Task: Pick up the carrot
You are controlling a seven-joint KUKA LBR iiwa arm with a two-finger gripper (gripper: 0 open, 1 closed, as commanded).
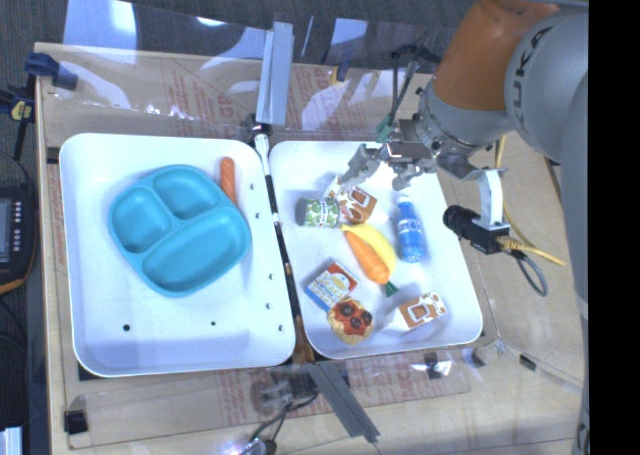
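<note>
End effector (383,169) spread open and empty, above the right bin (455,243), apart from the carrot (370,258)

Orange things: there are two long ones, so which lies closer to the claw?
The carrot in the right bin, beside the yellow banana. The other orange piece lies in the left bin.

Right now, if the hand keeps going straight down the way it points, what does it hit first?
Probably the small snack carton just under the hand, not the carrot, which lies further toward the near edge. Depth is hard to judge from this slant.
</note>
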